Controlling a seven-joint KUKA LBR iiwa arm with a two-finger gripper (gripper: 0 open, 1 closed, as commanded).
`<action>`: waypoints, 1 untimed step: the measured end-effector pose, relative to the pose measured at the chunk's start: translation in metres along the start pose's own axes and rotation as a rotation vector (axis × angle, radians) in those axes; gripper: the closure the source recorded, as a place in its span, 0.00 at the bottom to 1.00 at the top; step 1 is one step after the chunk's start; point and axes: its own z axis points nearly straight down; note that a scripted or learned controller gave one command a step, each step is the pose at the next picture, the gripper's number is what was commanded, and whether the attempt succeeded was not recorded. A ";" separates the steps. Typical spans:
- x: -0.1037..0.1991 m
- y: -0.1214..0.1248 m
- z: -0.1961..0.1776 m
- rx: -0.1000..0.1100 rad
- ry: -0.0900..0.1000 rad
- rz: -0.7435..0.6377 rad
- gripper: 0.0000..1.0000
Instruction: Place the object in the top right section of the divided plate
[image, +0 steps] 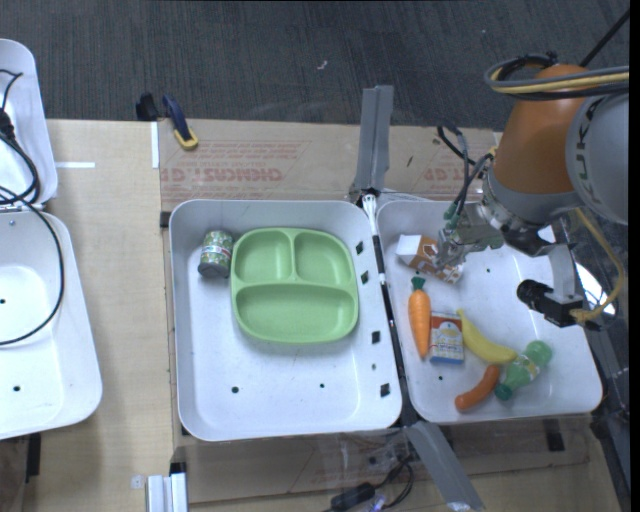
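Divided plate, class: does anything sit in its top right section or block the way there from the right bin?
Nothing visible does. The divided plate has bare sections; the small can stands beside its left edge.

The counter (110, 420) is a tan board with red printing along its far edge. Two shallow white bins lie on it side by side, meeting at a grey divider. The right bin (540, 400) sits directly under the gripper (452, 250); the left bin (200, 390) lies just to the gripper's left. Well beyond that, at the counter's far left, rests a white tray (60, 380) with a black cable (50, 270) looped over it. A blue-and-yellow clamp (178, 123) sits on the counter's far edge, well to the gripper's left and behind it.
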 end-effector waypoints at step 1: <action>0.053 0.002 0.000 0.000 0.001 -0.123 1.00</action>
